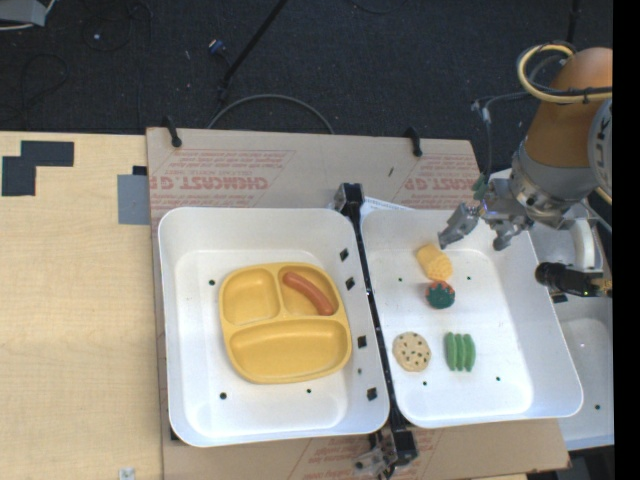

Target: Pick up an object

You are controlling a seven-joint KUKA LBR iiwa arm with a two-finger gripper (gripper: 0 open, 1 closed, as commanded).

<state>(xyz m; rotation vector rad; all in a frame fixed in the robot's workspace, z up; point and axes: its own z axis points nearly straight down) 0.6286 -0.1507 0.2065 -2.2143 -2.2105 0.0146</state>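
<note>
My gripper hangs over the far edge of the right bin, its two grey fingers spread open with nothing between them. Just below and left of it lies a yellow corn piece. A small red and green strawberry-like toy sits right under the corn. Nearer the front of the same bin lie a round speckled cookie and a green pea pod.
The left bin holds a yellow divided tray with a red sausage in its upper right compartment. A black divider clamp sits between the bins. Cardboard lies under both bins.
</note>
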